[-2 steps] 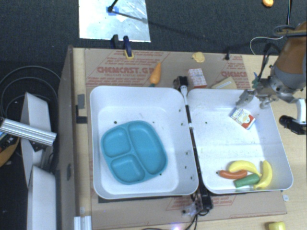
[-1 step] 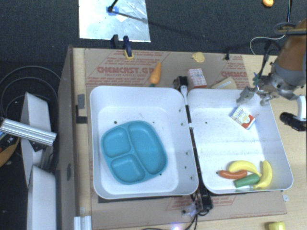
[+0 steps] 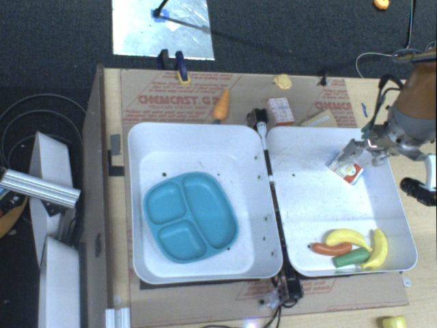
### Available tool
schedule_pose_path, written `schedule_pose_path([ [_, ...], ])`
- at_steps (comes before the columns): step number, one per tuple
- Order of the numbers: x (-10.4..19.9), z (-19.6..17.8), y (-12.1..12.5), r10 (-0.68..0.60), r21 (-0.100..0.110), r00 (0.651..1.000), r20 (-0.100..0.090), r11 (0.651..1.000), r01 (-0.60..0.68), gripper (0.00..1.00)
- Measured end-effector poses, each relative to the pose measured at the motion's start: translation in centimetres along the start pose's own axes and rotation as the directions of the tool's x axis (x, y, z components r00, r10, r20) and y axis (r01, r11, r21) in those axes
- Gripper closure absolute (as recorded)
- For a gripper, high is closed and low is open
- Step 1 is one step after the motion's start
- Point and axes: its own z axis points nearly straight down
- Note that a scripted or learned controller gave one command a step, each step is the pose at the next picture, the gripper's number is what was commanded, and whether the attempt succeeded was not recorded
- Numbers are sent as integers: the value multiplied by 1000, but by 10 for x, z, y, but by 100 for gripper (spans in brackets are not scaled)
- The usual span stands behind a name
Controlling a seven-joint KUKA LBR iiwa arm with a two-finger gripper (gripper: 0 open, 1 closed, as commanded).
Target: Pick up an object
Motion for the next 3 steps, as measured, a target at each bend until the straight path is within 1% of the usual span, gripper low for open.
schedule_pose_path([
  [1,0,23,-1,-1,-1,1000,0,1000,1,0],
  [2,0,11,1,-2,-7,1000,1,1000,2,100],
  [3,0,11,1,-2,-6,1000,1,1000,2,0],
])
